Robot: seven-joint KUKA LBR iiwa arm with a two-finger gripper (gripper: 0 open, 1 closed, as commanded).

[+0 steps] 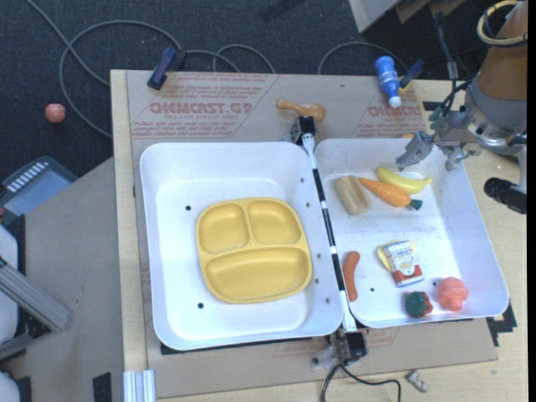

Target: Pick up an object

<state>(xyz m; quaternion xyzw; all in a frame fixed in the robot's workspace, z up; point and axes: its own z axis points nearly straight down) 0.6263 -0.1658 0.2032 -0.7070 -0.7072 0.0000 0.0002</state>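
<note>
We see two shallow white plastic bins side by side on a brown board (209,99) that carries the red printed word "CHEMCAST", repeated; the smaller letters we cannot read. The left bin (167,224) holds a yellow plastic tray with three rounded compartments (252,249), smooth and matte. In the right bin (469,224) lie small toy foods: a curved glossy yellow banana (404,180), touching an orange carrot with a pointed end (386,192), and just beside them a beige bread roll of oblong shape (353,195). Nearer to us there is a thin red sausage (350,274) at the bin's left wall, a small yellow and red printed box (401,263) whose writing is too small to read, a dark green and red round fruit (419,304) and a soft pink lumpy piece (452,293) near it.

The grey metal two-finger gripper (435,151) hangs over the far right part of the right bin, just above the banana. Its fingers (414,152) stand apart, it seems, and we see nothing between them.

A blue and white bottle (387,79) lies on the board behind.
</note>
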